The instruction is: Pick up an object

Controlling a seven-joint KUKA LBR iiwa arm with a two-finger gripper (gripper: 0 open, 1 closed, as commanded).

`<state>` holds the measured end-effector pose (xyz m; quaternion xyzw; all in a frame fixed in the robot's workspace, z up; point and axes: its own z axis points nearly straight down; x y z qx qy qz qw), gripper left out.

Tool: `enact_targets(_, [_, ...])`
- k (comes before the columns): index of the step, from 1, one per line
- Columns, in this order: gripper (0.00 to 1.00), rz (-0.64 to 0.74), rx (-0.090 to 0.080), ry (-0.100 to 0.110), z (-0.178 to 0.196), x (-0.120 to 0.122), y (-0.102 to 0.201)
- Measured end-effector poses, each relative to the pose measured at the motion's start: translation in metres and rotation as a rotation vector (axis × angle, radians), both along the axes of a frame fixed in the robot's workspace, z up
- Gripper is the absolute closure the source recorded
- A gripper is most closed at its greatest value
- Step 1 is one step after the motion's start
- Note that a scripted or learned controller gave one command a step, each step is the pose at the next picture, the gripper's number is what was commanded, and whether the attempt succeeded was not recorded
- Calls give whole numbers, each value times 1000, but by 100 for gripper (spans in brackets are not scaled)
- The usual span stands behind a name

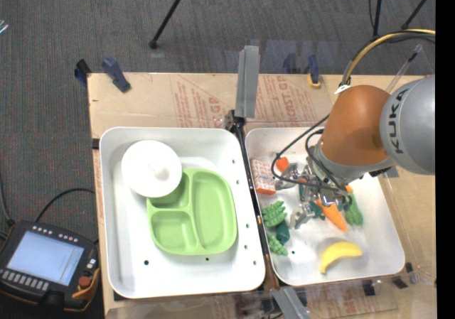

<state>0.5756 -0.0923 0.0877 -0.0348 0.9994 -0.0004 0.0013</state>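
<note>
A plywood tabletop (178, 97) stands on dark grey carpet (85, 12), with tripod legs behind it and a teach pendant (46, 261) lying at the lower left. The left bin (117, 268) holds a green divided tray (202, 222) and a white bowl (151, 168). In the right bin (387, 239), the hand (313, 205) hangs low over a toy carrot (333, 215), which lies just beside it; whether it is open or closed cannot be told. A banana (338, 253) lies nearer the front, apart from the hand.
</note>
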Motion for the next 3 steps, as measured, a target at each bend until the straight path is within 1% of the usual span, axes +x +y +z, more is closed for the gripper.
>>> enact_targets(1, [100,7,1,-3,10,1,3])
enact_targets(2, [100,16,-1,-14,199,47,-1])
enact_targets(3, [100,17,2,-5,203,46,0])
